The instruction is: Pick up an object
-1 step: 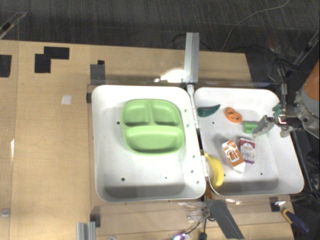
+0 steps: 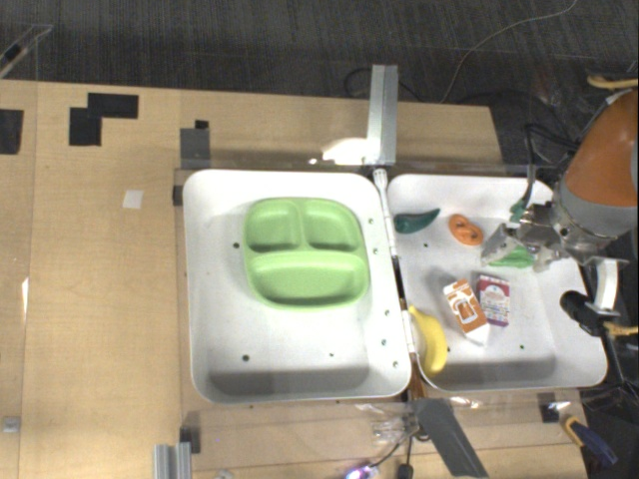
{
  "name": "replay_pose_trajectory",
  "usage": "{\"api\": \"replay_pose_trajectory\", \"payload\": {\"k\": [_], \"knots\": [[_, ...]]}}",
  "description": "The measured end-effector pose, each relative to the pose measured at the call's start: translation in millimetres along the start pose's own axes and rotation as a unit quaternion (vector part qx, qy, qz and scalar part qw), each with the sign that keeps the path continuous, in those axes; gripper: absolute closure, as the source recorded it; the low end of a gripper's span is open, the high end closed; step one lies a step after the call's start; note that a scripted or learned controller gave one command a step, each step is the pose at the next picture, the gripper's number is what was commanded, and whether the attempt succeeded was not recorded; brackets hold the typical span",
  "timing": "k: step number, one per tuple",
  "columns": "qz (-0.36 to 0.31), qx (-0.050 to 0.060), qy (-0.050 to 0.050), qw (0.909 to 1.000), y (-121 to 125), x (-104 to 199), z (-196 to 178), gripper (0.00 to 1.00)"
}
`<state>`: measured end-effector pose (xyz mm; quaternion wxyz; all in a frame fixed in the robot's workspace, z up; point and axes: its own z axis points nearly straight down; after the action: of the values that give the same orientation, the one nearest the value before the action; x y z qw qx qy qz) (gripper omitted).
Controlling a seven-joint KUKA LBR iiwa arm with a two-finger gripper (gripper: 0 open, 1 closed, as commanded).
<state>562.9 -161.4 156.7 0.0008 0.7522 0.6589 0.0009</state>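
Hovering low in the right bin (image 2: 559, 362), the gripper (image 2: 517, 244) sits over a green item (image 2: 515, 258); grip state, cannot tell. Orange piece (image 2: 463, 230) just left, cartons (image 2: 479, 304) below-left, banana (image 2: 431, 339) farther, green tray (image 2: 303, 250) farthest. Risk, I'd judge: an off-centre close nudges the item away.

A green plate (image 2: 304, 249) with three parts is seen in the left white bin (image 2: 215, 352). The two bins are set side by side on a wooden table (image 2: 90, 297). Dark carpet (image 2: 250, 18) is seen behind it.
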Motion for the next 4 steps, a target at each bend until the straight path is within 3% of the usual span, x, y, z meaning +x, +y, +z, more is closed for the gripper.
{"api": "replay_pose_trajectory", "payload": {"k": [1, 2, 3, 4], "knots": [[0.002, -0.008, 0.001, 1.0000, 33.4, -9.6, 63.1, 0.00], [0.095, -0.011, 0.000, 0.9954, 63.2, 37.3, 61.2, 0.00], [0.033, -0.005, -0.004, 0.9994, 88.1, 79.9, 61.7, 0.00], [0.001, -0.002, 0.000, 1.0000, 89.1, 144.3, -30.6, 0.00]]}}
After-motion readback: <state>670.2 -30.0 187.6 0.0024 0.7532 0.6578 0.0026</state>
